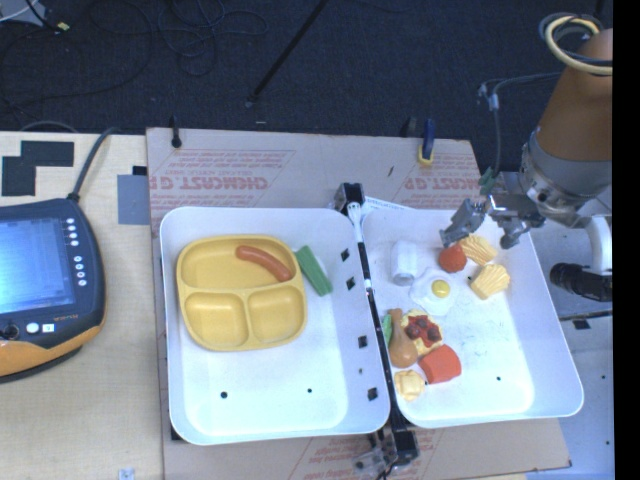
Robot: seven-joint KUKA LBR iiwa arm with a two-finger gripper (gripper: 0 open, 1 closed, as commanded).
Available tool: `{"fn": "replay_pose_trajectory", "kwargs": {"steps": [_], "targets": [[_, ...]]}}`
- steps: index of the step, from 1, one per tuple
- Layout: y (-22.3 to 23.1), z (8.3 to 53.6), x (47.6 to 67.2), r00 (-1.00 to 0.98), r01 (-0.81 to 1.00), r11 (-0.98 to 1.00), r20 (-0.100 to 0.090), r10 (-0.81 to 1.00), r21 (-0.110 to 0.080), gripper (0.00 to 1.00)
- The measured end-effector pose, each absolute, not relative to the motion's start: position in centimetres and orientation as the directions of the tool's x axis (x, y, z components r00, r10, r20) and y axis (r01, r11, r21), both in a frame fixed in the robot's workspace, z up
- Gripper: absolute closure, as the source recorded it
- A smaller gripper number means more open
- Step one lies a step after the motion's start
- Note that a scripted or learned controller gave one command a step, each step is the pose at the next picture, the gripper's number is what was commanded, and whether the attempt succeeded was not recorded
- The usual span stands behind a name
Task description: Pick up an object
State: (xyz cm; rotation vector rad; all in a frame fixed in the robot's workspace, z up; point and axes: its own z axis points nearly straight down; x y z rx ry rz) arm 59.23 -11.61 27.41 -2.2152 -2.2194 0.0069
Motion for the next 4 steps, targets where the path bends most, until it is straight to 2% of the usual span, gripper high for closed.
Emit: {"fn": "replay_pose_trajectory", "kwargs": {"steps": [1, 2, 3, 4], "targets": [[-3.9, 21.1, 57.0, -0.004, 1.000, 0.004, 0.002, 1.000, -0.012, 0.00], [4.0, 31.2, 53.8, -0.006, 1.000, 0.006, 0.001, 1.000, -0.004, 0.00], [3.8, 31.5, 54.0, -0.004, 1.000, 0.004, -0.002, 1.000, -0.015, 1.00], [5.9, 43.9, 49.9, -0.004, 1.000, 0.004, -0.001, 1.000, 0.002, 1.00]]}}
